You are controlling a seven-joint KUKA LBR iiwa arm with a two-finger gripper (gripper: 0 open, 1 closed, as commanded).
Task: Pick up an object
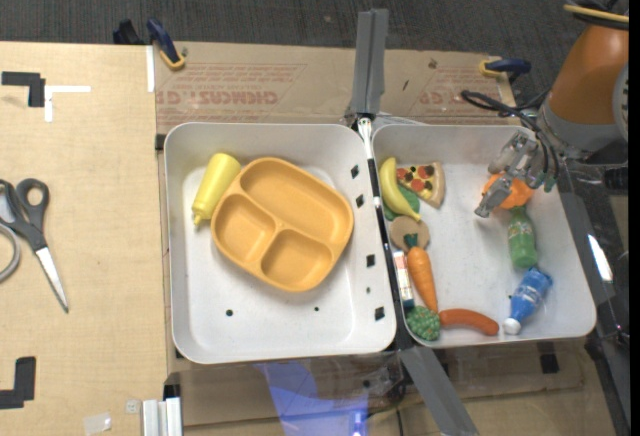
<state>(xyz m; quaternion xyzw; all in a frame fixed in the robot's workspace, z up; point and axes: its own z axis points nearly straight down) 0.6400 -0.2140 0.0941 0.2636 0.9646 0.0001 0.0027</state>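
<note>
We are looking down on the pincer (507,186), which is hanging low over the upper right part of the right bin (455,254), reaching in from the arm's orange band (590,74) at the right edge. A small orange object (505,192) is sitting right at the fingertips, touching or nearly touching them, but we cannot tell whether the fingers are apart, together, or clamped on it, since the metal parts are blurring into one another. Just below the pincer a green bottle (521,240) is lying on the bin floor, and further below that a blue bottle (527,297) is resting near the bin's lower right corner. Well to the left of the pincer, a pizza slice (422,181) and a banana (393,190) are lying side by side against the bin's left wall. Below and to the left, a carrot (422,276) is pointing down toward a green vegetable (423,324), with a red sausage (468,321) lying beside it along the bottom wall. Far to the left of the pincer, in the left bin (200,314), a yellow divided plate (280,222) is sitting with a yellow bottle (214,186) touching its upper left edge. Beyond that bin, scissors (35,229) are lying on the bench (90,254).
</note>
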